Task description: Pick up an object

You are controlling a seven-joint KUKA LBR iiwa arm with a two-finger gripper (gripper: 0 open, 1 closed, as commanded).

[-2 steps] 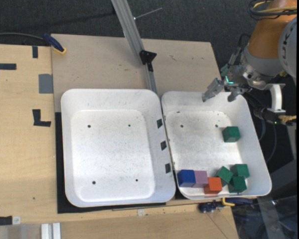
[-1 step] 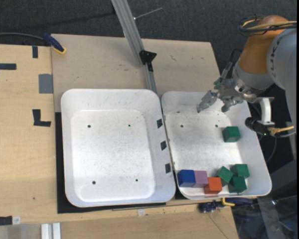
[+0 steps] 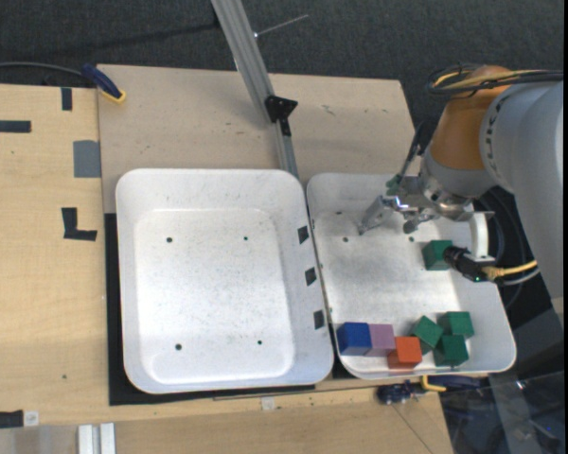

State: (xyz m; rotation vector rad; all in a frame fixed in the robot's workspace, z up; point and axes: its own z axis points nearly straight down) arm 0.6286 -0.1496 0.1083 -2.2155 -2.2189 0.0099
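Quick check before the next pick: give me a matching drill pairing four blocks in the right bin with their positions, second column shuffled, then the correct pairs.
Things:
1. blue block
2. orange block
3. pink block
4. lone green block

Places:
A. between the blue and orange blocks
B. apart from the cluster, near the right bin's right side, below the gripper
C. leftmost in the front row
D. at the front rim, left of the green cluster

Pairs: 1-C, 2-D, 3-A, 4-B
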